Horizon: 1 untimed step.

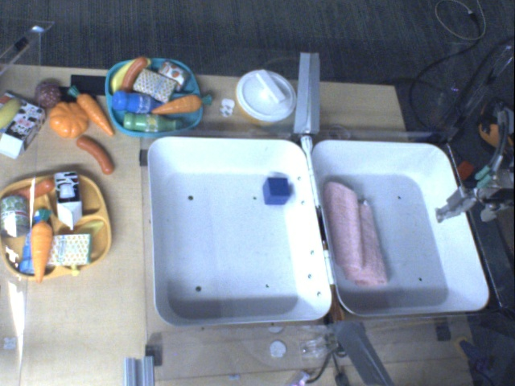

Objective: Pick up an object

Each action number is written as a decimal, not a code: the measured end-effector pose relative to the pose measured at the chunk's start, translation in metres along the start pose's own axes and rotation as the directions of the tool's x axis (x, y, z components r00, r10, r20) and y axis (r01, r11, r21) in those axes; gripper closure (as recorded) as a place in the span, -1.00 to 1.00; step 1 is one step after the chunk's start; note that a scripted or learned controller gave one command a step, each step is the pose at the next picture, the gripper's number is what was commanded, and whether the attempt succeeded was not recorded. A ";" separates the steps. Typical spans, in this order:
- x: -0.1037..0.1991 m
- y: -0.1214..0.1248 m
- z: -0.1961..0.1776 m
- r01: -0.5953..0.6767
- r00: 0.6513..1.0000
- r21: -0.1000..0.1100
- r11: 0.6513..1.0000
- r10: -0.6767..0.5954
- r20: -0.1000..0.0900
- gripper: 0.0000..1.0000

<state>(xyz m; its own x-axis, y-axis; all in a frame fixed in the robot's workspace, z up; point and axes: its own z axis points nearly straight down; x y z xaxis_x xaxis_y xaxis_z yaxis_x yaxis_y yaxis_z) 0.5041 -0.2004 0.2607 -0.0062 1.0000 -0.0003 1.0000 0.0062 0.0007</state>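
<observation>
Just at the right rim of the right-hand shallow white plastic bin [463,240] we see the grey two-finger gripper [452,207], tilted and reaching leftward over that rim, with the arm's dark links rising behind it to the bin's right; we cannot tell how wide the pincer stands, and nothing shows held in it. Inside this bin, towards its left wall, lies a pink rolled cloth [354,233], lengthwise and well apart from the gripper. Left of the bin, touching it, sits the second white bin [173,280] with a small blue cube [277,190] near its far right corner. Beyond the bin's far left corner stands a round white-lidded yellow tub [265,96]. Far to the left, a blue bowl of toy food [153,96] and a yellow plate of toy food [53,228] rest on the pale wooden bench [121,320], with dark carpet [241,14] beyond.
</observation>
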 end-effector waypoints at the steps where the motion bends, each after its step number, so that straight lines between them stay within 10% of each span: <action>1: 0.040 0.011 0.142 0.136 0.991 0.003 0.991 -0.136 -0.002 -1.00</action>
<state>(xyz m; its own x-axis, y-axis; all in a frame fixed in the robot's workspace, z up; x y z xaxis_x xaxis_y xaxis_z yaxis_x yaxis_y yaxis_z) 0.5147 -0.1600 0.1187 -0.1424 0.9898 0.0013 0.9898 0.1424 -0.0019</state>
